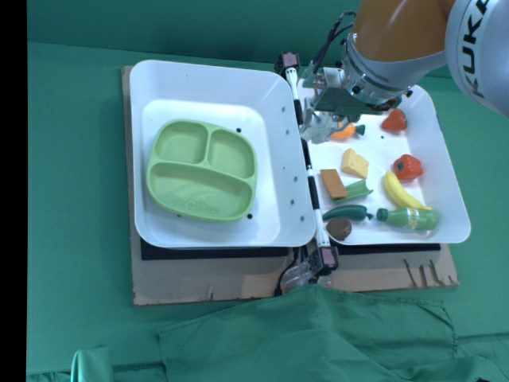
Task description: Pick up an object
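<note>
Down low, fingers (318,127) beside carrot (343,132).

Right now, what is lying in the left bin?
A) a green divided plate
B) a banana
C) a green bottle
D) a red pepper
A: the green divided plate lies alone in the left bin, while the banana, the bottle and the pepper are all in the right bin.

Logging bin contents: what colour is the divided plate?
Light green divided plate, clearest in the camera view.
</note>
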Controlling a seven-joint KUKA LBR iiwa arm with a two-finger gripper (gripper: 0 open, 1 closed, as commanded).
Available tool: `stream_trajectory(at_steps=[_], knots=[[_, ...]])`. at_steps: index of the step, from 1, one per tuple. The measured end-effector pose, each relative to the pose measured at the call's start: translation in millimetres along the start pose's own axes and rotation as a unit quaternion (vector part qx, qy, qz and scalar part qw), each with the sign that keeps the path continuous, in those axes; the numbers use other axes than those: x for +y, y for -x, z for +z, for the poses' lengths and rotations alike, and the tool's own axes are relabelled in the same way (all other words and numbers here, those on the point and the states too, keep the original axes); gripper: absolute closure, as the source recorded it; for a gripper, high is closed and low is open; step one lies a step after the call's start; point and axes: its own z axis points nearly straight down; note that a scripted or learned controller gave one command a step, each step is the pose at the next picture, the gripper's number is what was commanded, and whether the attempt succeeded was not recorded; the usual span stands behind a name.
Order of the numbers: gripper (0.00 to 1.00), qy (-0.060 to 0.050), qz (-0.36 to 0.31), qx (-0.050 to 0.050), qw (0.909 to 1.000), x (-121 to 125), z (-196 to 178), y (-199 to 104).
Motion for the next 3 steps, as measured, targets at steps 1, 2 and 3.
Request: stream_trajectory(at_steps=[1,2,3], knots=[[0.00,0.004,0.003,0.000,1.0000,1.3,-3.5,4.2],[0.00,-0.001,0.007,-0.002,1.0000,-19.6,82.7,56.5],[0.00,0.007,0.008,-0.003,0.9999,-41.5,54.9,127.1]])
